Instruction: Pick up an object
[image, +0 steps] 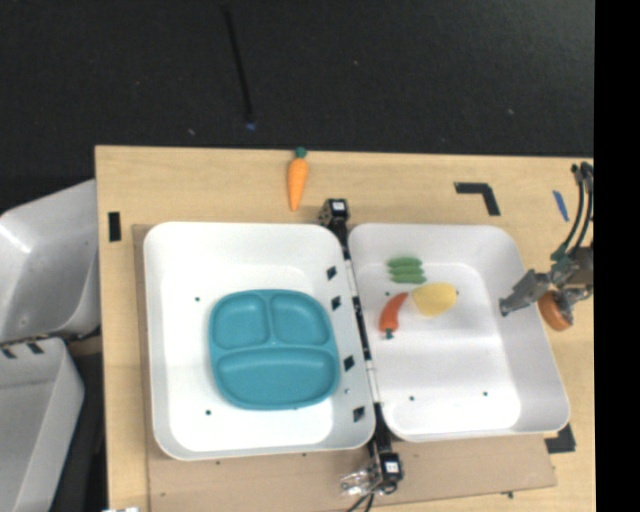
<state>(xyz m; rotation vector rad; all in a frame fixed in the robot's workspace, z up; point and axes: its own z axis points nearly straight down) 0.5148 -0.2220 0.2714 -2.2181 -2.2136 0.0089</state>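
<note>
Three small candidates for picking, clustered toward 11 o'clock inside the right bin (530, 400). Green piece (405, 269): short, ribbed-looking, lying flat at 12 o'clock of the cluster. Yellow piece (435, 299): rounded and lemon-like, just below the green one at its 5 o'clock, the two near but seemingly apart. Red-orange piece (392, 312): slim, curved like a chilli, at 8 o'clock of the yellow one with its upper tip close to it; touching or not, hard to say. All three resting on the bin floor, none lifted.

Outside the bins, a toy carrot (297, 180) with a green top, lying on the bare desk (200, 185) at 12 o'clock of the left bin (175, 400). Inside that bin, centred, a blue divided plate (272, 349) with three compartments.

Too small and blurred to name with certainty: the exact kind of each piece. Cut off at 3 o'clock of the view: most of the arm (562, 285), with only the wrist end, some cables and an orange patch visible.

Arm end hanging at the right bin's 3 o'clock rim, reaching toward 9 o'clock, a grey tip just over the bin wall, well apart from the cluster. Jaws: open or closed, impossible to tell; nothing seen held.
</note>
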